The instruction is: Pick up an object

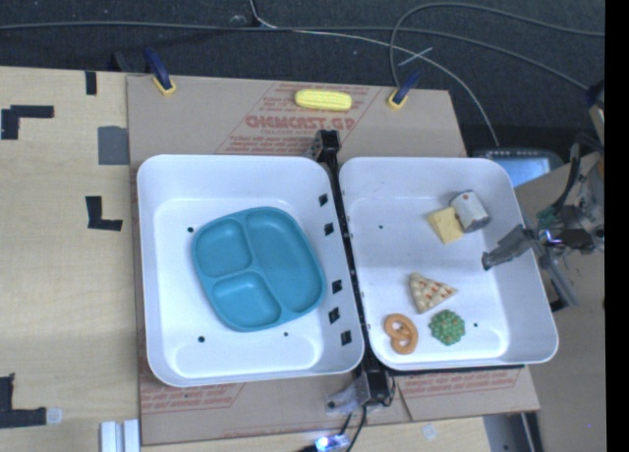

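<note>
Camera view: end effector (503,248) at right bin (491,177) rim, finger state cannot be told. Nearest object: cheese (445,226) beside grey cylinder (471,209). Descend centred on cheese, clear of cylinder

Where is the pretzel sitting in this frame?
The pretzel lies in the right bin, near its front-left corner, just left of the green broccoli piece and below the pizza slice.

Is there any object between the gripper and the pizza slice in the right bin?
Nothing visible does. The gripper sits by the right bin's right wall, and bare white floor lies between it and the pizza slice.
</note>
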Motion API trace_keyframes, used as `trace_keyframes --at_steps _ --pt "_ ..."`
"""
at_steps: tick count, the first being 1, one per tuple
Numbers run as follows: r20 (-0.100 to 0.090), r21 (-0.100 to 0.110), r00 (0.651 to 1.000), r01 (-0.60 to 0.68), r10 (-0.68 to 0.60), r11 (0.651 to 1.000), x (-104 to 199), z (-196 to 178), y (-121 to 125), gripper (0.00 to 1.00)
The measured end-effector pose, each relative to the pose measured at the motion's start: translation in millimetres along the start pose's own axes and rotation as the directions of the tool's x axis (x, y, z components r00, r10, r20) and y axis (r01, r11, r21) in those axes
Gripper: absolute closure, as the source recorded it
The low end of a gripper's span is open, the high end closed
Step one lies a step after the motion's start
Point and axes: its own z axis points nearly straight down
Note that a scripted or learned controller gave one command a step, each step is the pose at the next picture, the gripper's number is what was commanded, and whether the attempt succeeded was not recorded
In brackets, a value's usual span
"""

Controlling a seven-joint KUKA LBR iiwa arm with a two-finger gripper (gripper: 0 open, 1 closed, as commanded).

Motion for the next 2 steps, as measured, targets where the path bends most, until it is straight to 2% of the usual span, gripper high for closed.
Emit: trace_keyframes --at_steps 1,2 --pt "0.003 -0.01 1.0 0.004 -0.004 1.0 0.4 -5.4 2.3 0.0" --pt "0.001 -0.006 1.0 0.004 -0.004 1.0 10.2 43.5 1.0 0.0"
